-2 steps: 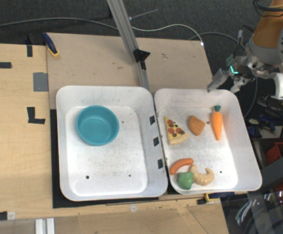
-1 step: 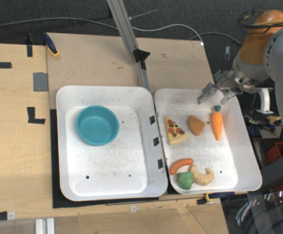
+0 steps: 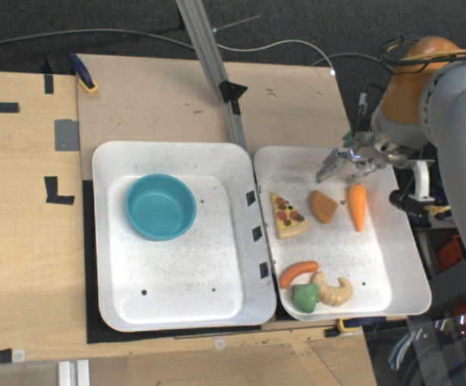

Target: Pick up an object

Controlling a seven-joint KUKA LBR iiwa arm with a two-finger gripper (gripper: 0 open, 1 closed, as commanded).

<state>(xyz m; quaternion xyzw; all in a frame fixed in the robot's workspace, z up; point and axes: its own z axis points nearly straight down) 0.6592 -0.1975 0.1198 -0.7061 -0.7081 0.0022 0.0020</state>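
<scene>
Objects for picking, six in all, lie in the right bin [image 3: 402, 288], one of two shallow white bins set side by side on the worktop [image 3: 24, 240].

Carrot [image 3: 357, 206]: orange, lying lengthwise near the bin's right edge, towards the far end.
Brown bread-like piece [image 3: 324, 207]: just left of the carrot, apart from it.
Pizza slice [image 3: 288, 215]: toy wedge with red dots, near the bin's left edge, point towards the far side.
Sausage [image 3: 298, 273]: orange-red, curved, towards the near left corner.
Green piece [image 3: 304, 297]: rounded, just below the sausage and touching or nearly touching it.
Croissant-like piece [image 3: 334, 289]: tan, curved, just beside the green piece on its right.

Left bin [image 3: 112, 296]: holds one teal bowl [image 3: 161, 206], upright, in its far left part.

Gripper [image 3: 350, 161]: hangs over the far end of the right bin, just above the carrot's top end and the bread-like piece. Fingers spread apart; the left one [image 3: 328, 168] reaches out at a slant towards the bin's far left. Nothing is between them.

Arm [image 3: 426, 95]: grey with an orange band, entering from the right edge.

Metal post [image 3: 209, 47]: slanted, grey, rising from the far side between the two bins.
</scene>
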